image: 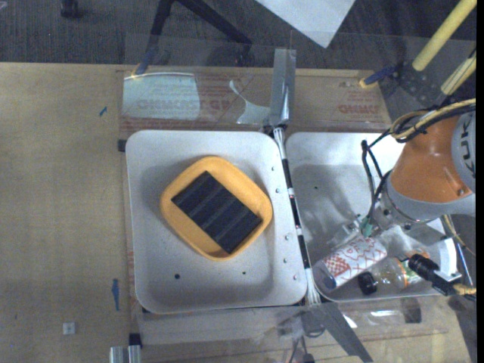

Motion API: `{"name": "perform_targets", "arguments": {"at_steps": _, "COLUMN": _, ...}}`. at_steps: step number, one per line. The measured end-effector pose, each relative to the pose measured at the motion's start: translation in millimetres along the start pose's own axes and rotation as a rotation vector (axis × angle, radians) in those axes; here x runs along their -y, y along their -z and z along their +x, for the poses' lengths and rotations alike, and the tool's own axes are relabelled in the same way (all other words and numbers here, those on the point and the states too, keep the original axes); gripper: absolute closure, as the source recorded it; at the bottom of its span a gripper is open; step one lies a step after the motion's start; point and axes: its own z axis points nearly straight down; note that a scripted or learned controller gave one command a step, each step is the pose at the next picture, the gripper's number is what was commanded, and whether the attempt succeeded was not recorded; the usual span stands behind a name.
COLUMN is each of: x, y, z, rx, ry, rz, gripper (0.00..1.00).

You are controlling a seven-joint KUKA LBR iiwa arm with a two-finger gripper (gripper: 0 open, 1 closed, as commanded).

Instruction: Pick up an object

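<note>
- You have two white bins side by side: the left bin [151,278] and the right bin [318,165], meeting along a seam that runs from twelve to six o'clock through the middle of the bench [53,203].
- In the left bin you will count one thing — an orange tray [175,219] with rounded corners, lying flat near the bin's centre and carrying a dark ribbed panel [217,212] turned at a slant.
- In the right bin you will count two things, both down at its six o'clock edge: a red-and-white patterned tube [349,263] and a clear bottle [387,277] with a black cap, lying on their sides and touching or nearly so.
- The arm [431,165] enters from three o'clock, its orange band sitting over the right bin's three o'clock side.
- The gripper [368,227] hangs just at the tube's one o'clock end — whether its claw is apart or together, you cannot tell from here, and nothing can be seen clamped in it.
</note>
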Motion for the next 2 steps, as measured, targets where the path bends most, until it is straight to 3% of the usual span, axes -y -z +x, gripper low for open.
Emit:
{"name": "perform_targets", "arguments": {"at_steps": 1, "x": -35, "y": -14, "z": -3, "rx": 0.006, "ry": -0.214, "rz": -0.006, "gripper": 0.0}}
{"name": "perform_targets", "arguments": {"at_steps": 2, "x": 30, "y": 23, "z": -15, "rx": 0.003, "ry": -0.403, "rz": -0.006, "gripper": 0.0}}
